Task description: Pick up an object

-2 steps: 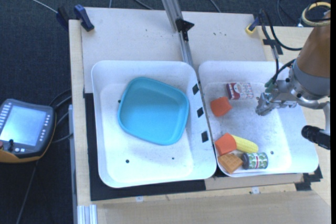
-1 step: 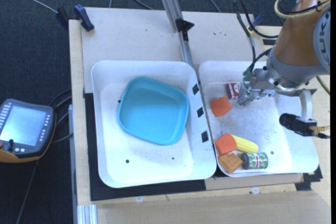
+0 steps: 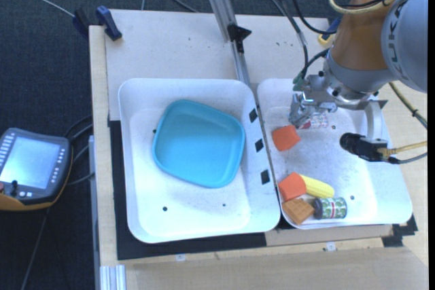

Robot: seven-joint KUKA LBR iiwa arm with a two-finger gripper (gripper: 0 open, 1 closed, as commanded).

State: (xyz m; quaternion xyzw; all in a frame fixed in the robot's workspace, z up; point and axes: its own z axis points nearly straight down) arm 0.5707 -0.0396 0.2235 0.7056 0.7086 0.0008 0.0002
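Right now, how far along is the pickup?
Nothing looks lifted yet. The pincer hangs low in the right bin, just above the orange block, which sits on the bin floor. Grasping and raising a piece are left; the can and yellow piece lie untouched near the front.

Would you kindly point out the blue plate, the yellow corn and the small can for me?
blue plate (image 3: 198,142): camera view, its flat middle.
yellow corn (image 3: 317,185): camera view, mid-length.
small can (image 3: 330,208): camera view, its labelled side.
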